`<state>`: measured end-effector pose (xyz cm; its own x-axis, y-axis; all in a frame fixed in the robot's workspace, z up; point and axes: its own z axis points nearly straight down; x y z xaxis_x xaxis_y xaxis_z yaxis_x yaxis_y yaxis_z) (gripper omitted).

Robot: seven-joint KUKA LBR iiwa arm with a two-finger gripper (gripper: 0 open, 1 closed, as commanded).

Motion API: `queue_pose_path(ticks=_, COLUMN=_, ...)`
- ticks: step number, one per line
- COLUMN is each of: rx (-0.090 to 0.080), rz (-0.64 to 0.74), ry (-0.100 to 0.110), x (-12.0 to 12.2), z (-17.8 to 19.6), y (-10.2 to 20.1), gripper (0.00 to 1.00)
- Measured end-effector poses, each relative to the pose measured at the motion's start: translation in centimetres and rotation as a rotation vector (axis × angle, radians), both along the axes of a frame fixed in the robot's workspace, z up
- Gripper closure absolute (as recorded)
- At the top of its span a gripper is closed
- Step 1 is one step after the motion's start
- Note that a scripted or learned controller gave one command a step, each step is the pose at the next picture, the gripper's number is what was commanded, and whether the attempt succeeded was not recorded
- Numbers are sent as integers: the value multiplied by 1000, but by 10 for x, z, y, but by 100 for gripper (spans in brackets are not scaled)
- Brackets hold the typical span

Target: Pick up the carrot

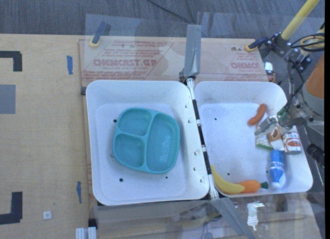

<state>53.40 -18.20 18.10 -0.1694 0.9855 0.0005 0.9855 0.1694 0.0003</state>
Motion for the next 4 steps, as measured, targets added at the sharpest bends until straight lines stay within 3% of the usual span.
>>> queue_pose_path(ticks=1, rx=0, rz=-10, ry=1, x=-55, z=-31, y=39, gripper=0)
queue_pose_path(ticks=2, rx=0, rz=-57, ry=-6, x=-25, z=-93, y=33, gripper=0)
queue_pose_path(ticks=3, rx=-1, rz=-323, ry=0, x=-54, z=-12, y=81, gripper=0)
queue_pose_path(ticks=4, rx=2, rz=81, ry=-6, x=-53, z=-93, y=65, gripper=0)
